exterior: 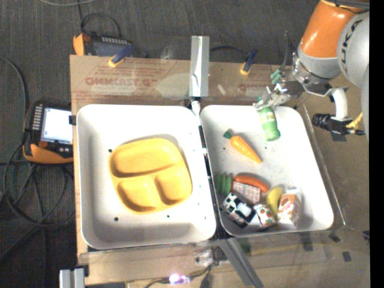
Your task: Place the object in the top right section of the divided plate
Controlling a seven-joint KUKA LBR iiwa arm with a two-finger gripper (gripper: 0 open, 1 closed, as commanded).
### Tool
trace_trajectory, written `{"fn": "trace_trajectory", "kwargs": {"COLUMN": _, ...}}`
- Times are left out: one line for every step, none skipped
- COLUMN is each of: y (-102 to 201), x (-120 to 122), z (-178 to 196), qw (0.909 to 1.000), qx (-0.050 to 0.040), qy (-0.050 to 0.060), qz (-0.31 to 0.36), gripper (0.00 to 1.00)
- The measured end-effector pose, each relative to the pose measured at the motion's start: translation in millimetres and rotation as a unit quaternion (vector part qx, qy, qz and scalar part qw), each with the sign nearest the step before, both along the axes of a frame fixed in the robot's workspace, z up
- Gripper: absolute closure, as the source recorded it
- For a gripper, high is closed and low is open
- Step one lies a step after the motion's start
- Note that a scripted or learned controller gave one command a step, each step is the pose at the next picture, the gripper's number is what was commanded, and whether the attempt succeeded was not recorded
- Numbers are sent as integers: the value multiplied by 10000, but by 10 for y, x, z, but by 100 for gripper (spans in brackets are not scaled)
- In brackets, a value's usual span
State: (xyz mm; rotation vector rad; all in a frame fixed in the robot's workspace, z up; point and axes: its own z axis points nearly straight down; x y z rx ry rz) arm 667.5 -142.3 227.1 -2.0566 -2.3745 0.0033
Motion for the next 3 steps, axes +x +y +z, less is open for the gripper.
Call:
{"fn": "trace_trajectory", "kwargs": {"y": 619, "x": -310, "z": 1391, "qw": 9997, "qx": 4, "qy": -7, "qz": 225, "gripper": 100}}
{"fn": "trace_trajectory", "kwargs": {"y": 1587, "x": -861, "z": 2069, "qw": 9985, "qx": 5, "qy": -9, "qz": 554, "gripper": 100}}
{"fn": "trace_trajectory", "kwargs": {"y": 2410, "x": -1555, "z": 2067, "qw": 9958, "qx": 5, "qy": 0, "qz": 918, "gripper": 100}}
